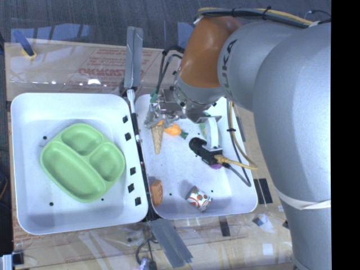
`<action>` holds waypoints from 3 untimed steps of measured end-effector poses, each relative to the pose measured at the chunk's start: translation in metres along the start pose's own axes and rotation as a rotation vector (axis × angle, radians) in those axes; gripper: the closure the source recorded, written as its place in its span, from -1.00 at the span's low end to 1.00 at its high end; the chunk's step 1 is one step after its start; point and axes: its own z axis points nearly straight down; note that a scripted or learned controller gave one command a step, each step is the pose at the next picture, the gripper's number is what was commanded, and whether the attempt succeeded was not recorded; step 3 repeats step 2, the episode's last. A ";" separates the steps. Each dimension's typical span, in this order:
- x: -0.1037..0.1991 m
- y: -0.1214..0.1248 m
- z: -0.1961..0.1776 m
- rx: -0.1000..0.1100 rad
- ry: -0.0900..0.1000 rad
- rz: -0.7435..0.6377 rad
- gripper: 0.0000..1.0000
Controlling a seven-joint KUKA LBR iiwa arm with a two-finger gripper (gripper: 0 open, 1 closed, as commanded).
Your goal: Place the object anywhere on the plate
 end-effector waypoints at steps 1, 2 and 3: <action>0.042 -0.062 0.023 0.000 -0.001 0.024 1.00; 0.041 -0.062 0.023 -0.002 -0.001 0.026 -1.00; 0.041 -0.062 0.023 -0.002 -0.001 0.026 -1.00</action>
